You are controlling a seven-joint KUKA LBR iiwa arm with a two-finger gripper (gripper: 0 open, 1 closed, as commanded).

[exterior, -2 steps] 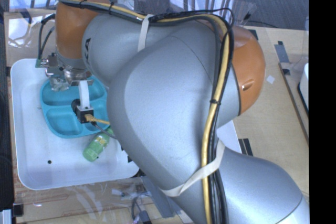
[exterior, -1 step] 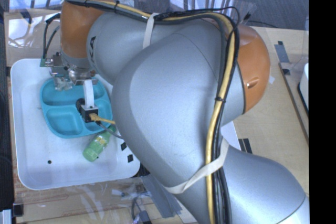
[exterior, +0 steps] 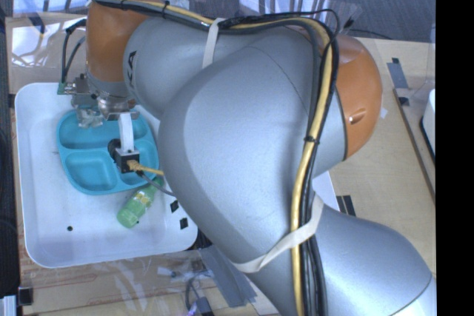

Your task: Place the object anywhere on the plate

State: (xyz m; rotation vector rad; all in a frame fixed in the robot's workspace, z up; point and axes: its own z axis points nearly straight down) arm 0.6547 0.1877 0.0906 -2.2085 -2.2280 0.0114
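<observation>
A blue divided plate (exterior: 92,163) lies in the left white bin (exterior: 44,233), towards its far side. A small green object (exterior: 135,209), shaped like a little bottle, rests on the bin floor just off the plate's near right rim, tilted towards it. My gripper (exterior: 109,131) hangs low over the plate's far right compartments, below the orange wrist band (exterior: 111,33). The view from above does not reveal anything held in it. The arm's grey body hides the plate's right edge.
The bulky grey arm (exterior: 259,159) covers the middle and right of the view, hiding most of the right bin. A yellow and black cable (exterior: 318,107) runs along the arm. Bare bin floor lies left of and in front of the plate.
</observation>
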